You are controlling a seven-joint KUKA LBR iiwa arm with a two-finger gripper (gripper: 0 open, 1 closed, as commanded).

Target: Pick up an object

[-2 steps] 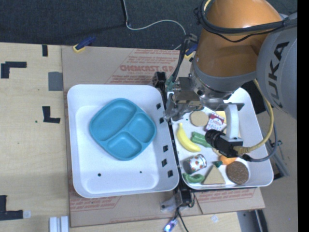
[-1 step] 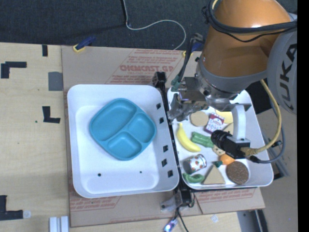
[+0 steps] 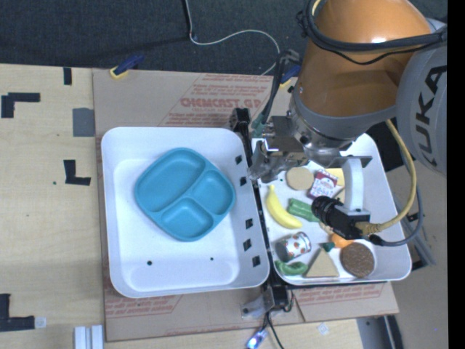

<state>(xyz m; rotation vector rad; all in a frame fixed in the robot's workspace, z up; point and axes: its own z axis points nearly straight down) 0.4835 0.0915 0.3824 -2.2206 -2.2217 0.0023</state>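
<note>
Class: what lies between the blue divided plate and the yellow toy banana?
In the camera view, bare white floor of the left bin and the bins' meeting rims separate the blue divided plate from the yellow toy banana.

A wooden bench (image 3: 43, 217) marked with black tape carries a cardboard sheet (image 3: 182, 100), and two white bins sit side by side on it: the left bin (image 3: 123, 267) and the right bin (image 3: 389, 267). A white cable (image 3: 218, 38) trails across the back.
</note>
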